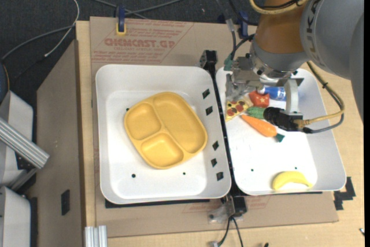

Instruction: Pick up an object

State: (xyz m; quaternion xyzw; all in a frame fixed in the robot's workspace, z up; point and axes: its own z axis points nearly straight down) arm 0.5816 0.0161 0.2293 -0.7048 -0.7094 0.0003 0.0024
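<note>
My gripper (pixel 236 96) reaches down into the right bin (pixel 324 165) near its upper left corner, just above a small pile of toy food. An orange carrot (pixel 260 125) lies just below and right of it. A red tomato-like piece (pixel 258 99) and a small spotted red and yellow piece (pixel 234 108) lie right by the fingers. A blue-capped item (pixel 276 92) sits partly under the wrist. A yellow banana (pixel 291 181) rests near the bin's front edge. Nothing shows between the fingers.
The left bin (pixel 113 142) holds a yellow divided plate (pixel 165 129). A row of black clips (pixel 211 124) runs along the divider between the bins. A black cable (pixel 300 121) crosses the right bin beside the carrot. The big grey and orange arm (pixel 295 14) overhangs the right bin's back.
</note>
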